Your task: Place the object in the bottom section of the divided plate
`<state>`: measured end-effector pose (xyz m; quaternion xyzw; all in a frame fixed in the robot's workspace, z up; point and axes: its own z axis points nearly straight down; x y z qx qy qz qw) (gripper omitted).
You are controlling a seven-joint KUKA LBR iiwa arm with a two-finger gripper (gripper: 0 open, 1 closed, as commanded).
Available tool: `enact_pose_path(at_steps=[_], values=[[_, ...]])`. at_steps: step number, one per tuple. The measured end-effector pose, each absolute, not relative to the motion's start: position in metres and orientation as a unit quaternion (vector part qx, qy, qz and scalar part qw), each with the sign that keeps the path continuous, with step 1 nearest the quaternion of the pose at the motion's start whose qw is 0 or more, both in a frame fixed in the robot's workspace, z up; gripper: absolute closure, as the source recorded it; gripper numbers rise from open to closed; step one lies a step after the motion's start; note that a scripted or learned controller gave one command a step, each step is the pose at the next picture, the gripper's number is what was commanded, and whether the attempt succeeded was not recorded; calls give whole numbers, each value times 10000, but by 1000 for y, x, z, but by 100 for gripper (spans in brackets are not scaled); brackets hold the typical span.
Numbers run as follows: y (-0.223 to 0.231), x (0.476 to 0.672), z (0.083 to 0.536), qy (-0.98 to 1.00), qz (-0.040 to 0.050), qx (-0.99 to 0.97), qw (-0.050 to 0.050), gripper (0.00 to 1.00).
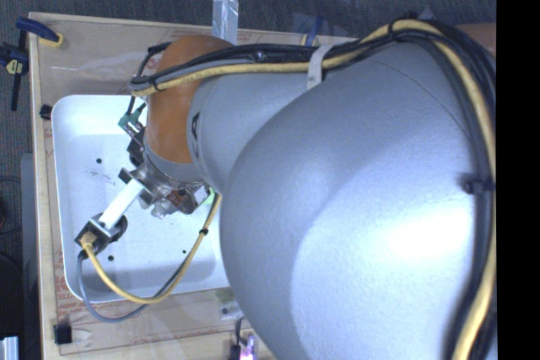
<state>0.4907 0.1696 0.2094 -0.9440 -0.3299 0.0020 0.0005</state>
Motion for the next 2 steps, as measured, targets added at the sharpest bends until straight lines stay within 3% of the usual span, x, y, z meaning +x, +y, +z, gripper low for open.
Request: enact_pose_path(at_steps=[1,2], values=[[141,515,384,-2335,8,-9724,4,100],[175,475,261,-2903,42,-9569,11,100]])
